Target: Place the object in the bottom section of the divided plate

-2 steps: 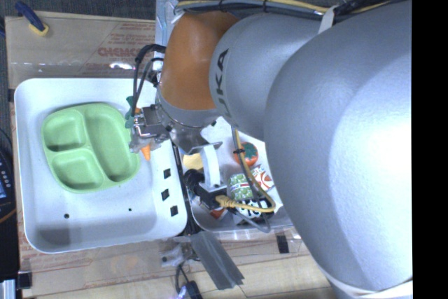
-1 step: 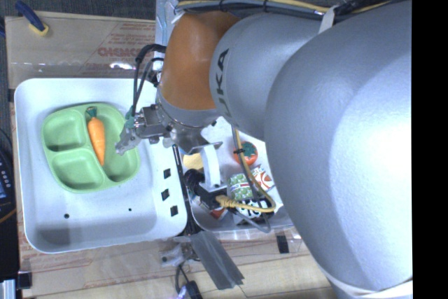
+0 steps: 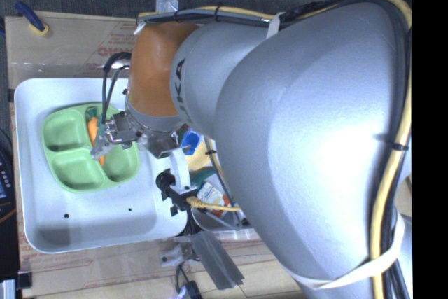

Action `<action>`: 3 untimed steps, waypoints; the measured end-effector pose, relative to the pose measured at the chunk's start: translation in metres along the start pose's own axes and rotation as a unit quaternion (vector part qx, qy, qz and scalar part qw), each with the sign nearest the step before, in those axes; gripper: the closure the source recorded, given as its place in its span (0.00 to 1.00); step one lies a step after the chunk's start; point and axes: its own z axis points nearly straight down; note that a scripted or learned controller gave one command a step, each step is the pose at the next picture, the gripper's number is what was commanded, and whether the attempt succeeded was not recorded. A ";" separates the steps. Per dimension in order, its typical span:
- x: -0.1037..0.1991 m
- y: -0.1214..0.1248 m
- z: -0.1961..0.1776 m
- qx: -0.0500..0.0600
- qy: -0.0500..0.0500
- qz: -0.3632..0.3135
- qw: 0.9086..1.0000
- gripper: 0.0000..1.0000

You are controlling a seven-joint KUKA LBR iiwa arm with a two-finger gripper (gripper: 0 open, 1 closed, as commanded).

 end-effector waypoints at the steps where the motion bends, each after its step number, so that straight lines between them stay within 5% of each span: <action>1: 0.000 0.000 -0.009 0.002 0.000 -0.003 1.000 1.00; 2: 0.000 0.000 -0.009 0.002 0.000 -0.003 1.000 0.00; 3: -0.092 0.016 -0.017 -0.003 0.000 0.078 0.997 0.00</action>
